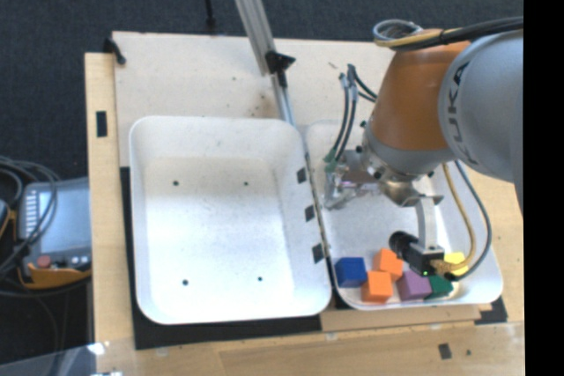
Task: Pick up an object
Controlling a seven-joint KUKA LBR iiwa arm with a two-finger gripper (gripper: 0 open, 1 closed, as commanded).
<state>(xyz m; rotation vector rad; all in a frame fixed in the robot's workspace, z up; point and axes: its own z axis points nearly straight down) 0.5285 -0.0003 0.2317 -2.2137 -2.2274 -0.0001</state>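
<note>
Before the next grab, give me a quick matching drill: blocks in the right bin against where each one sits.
Things:
1. blue block
2. purple block
3. green block

Places, as seen in the camera view:
A. farthest right of the three
B. farthest left, nearest the left bin
C. in the middle, right beside an orange block

Pairs: 1-B, 2-C, 3-A

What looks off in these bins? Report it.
Nothing spilled or damaged. The blue block, orange blocks and purple block crowd the right bin's near corner; the gripper sits apart, at its left wall.
</note>
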